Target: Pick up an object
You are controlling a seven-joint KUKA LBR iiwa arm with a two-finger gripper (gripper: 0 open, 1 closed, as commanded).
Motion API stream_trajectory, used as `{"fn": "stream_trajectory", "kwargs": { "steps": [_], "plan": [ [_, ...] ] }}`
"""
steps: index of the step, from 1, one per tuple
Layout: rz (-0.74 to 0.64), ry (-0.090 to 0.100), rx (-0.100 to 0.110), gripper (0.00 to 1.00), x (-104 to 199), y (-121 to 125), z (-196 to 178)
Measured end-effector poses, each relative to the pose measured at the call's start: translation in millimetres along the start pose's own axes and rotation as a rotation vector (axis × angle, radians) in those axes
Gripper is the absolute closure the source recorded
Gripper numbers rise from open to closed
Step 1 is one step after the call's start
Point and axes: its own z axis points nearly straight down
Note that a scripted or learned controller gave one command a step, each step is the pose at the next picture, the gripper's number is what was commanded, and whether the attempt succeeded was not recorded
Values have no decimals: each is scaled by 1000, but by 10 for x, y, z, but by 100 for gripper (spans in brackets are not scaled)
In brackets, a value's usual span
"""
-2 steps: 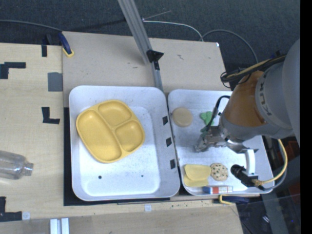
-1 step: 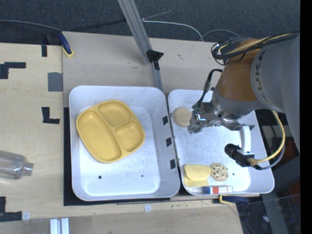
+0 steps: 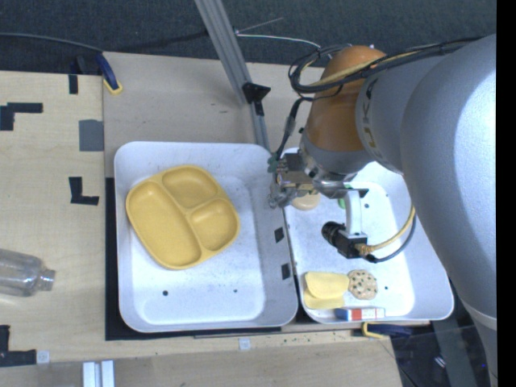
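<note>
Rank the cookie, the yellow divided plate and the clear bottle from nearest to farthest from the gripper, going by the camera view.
1. Cookie: in the right bin, below the gripper.
2. Yellow plate: in the left bin, to the gripper's left.
3. Bottle: on the bench at the far left edge, outside both bins.

1. I see a plain mustard-yellow divided plate (image 3: pixel 182 214) in the left white bin (image 3: pixel 145 297), whose floor is speckled with dark flecks.
2. In the right white bin (image 3: pixel 423 289) I see a pale yellow block (image 3: pixel 324 289) and a tan cookie (image 3: pixel 363 284) dotted with dark chips.
3. My arm (image 3: pixel 435 135) is grey, with an orange band (image 3: pixel 343 103).
</note>
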Motion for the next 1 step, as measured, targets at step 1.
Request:
{"fn": "stream_trajectory", "kwargs": {
  "steps": [1],
  "plan": [
    [8, -4, 2, 0, -58, -12, -1]
  ]
}}
